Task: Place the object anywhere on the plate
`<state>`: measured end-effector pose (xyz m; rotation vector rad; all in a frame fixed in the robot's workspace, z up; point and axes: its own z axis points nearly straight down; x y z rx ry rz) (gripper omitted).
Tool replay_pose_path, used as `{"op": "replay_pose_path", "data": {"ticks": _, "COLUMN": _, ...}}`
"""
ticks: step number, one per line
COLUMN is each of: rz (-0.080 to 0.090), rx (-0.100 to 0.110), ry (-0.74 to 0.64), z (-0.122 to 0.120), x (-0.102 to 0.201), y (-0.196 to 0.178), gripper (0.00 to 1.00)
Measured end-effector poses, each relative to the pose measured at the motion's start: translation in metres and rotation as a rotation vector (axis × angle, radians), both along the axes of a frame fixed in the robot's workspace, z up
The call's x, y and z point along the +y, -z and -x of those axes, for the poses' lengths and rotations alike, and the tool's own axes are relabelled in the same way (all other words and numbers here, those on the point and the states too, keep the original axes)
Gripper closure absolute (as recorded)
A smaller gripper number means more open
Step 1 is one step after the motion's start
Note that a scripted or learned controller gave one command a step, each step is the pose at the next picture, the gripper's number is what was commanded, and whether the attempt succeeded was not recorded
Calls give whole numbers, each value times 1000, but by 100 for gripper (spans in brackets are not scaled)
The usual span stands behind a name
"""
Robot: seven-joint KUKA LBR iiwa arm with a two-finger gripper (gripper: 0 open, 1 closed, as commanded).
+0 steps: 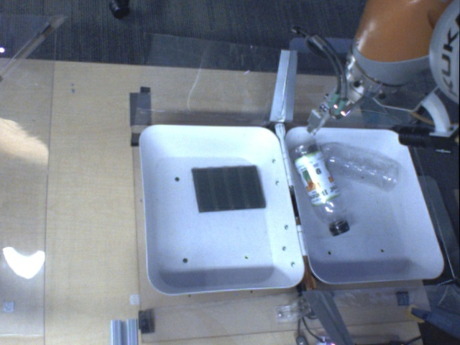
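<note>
A dark grey ribbed square plate point(228, 189) lies flat in the middle of the left bin point(165, 257). In the right bin point(402, 254), a clear plastic bottle point(317, 181) with a white, green and orange label lies on its side along the left wall, its dark cap point(339, 228) pointing toward the front. A second clear bottle point(364, 168) without a label lies across the back of that bin. My gripper point(320, 118) hangs over the right bin's back left corner, just above the labelled bottle's base, with nothing visibly held.
A metal divider rail point(282, 95) runs back from between the two bins. The arm's orange band point(395, 13) and cables fill the upper right. Bare bench lies to the left of the bins.
</note>
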<state>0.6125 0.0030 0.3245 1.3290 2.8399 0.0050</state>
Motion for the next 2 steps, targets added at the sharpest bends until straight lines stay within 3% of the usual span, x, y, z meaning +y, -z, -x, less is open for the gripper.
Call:
{"op": "replay_pose_path", "data": {"ticks": 1, "rz": 3, "rx": -6, "ry": -312, "z": -10, "x": 11, "y": -114, "gripper": 100}}
{"op": "replay_pose_path", "data": {"ticks": 2, "rz": 5, "rx": -5, "ry": -413, "z": -40, "x": -57, "y": -113, "gripper": 100}}
